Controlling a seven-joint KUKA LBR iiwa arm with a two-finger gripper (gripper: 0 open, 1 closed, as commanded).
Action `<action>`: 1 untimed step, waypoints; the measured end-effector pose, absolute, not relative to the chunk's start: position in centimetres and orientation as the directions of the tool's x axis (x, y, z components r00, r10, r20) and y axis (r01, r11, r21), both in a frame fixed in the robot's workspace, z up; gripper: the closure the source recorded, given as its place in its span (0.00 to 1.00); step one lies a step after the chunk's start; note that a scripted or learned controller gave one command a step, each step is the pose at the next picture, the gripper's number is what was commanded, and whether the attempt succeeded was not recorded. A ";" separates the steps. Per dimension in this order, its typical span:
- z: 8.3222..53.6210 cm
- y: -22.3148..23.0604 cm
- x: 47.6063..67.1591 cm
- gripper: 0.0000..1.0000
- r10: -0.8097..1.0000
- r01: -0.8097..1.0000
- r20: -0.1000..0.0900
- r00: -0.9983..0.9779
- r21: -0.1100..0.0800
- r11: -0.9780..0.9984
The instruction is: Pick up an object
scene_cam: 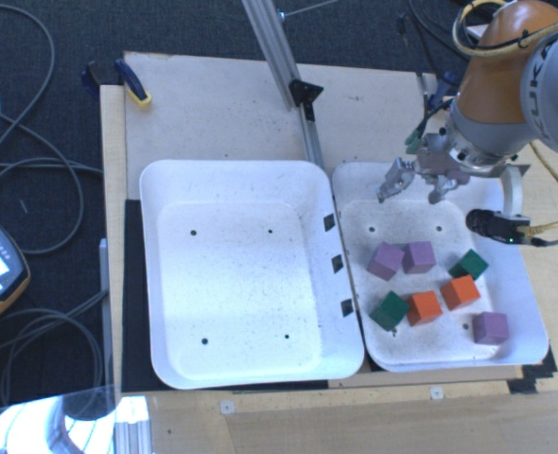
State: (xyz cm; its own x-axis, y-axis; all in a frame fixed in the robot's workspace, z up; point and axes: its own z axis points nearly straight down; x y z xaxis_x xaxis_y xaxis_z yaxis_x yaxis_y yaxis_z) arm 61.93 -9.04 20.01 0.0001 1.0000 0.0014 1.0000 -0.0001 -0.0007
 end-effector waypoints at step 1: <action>20.0 -1.1 58.9 0.00 1.000 1.000 0.005 -0.008 -0.004 0.008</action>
